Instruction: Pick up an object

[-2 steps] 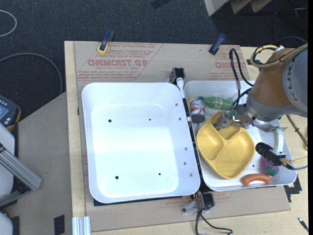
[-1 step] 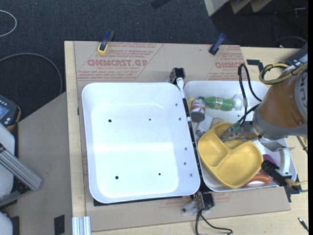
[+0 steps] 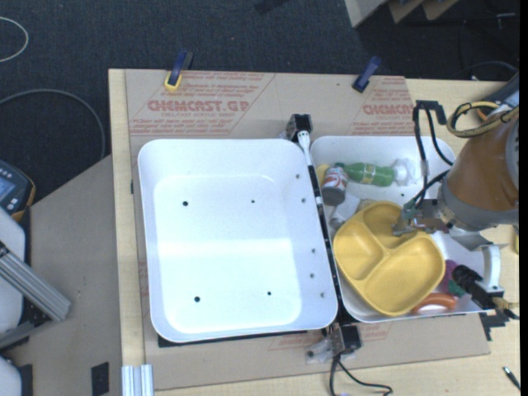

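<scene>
Yellow divided dish tilted in right bin, long axis diagonal, hand at its rim, grip unclear

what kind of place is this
Likely a robotics lab bench set up for grasping trials: two white bins side by side on a clamped cardboard sheet, a robot arm reaching over the right bin, loose cables, dark carpet.
</scene>
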Robot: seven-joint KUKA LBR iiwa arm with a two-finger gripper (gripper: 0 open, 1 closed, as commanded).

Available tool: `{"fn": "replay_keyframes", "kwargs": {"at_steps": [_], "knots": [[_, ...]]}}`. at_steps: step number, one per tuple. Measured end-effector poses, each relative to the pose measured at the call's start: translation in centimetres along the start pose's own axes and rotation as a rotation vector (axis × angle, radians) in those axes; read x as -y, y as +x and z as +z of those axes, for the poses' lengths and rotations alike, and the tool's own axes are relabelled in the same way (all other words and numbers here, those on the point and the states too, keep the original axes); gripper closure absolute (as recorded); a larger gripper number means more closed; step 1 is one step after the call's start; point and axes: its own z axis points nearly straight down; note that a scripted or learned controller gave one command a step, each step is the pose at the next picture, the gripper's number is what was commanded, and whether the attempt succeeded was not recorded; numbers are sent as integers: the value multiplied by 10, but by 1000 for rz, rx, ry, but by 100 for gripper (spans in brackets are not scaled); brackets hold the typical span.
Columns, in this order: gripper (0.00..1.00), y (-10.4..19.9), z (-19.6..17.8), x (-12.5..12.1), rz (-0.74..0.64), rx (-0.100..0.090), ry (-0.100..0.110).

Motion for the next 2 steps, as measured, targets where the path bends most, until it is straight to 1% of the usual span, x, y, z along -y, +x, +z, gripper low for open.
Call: {"fn": "replay_keyframes", "kwargs": {"at_steps": [1,2], "knots": [[100,1,7,3,1,-2,10],[100,1,7,3,-1,-6,17]]}}
